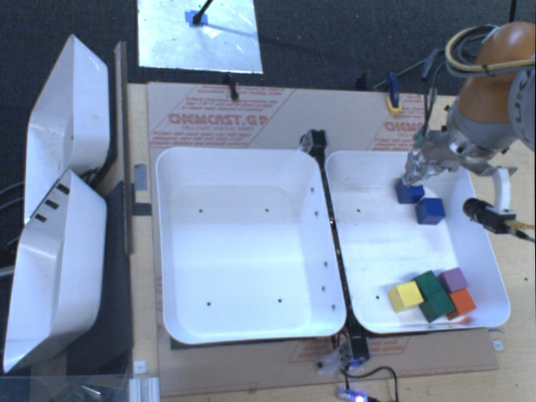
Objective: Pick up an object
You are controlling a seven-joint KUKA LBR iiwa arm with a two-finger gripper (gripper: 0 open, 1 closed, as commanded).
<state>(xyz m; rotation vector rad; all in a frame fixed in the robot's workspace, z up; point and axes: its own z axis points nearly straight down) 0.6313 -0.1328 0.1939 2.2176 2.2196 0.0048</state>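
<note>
In the right bin (377, 249), two blue blocks lie near the far right corner: one (409, 193) directly under my gripper (415, 174), the other (430, 211) just to its right and nearer. The gripper points down and its tip meets the top of the first blue block; the tip itself is too small and blurred to read. At the bin's near right corner sits a tight cluster: a yellow block (408, 296), a green block (434, 295), a purple block (454, 278) and an orange block (461, 303).
The left bin (243, 249) stands beside the right one, with a black divider clip (315, 141) at their far joint. The arm (494, 99) reaches over the right bin's far right rim. A black cable end (481, 213) hangs by that rim.
</note>
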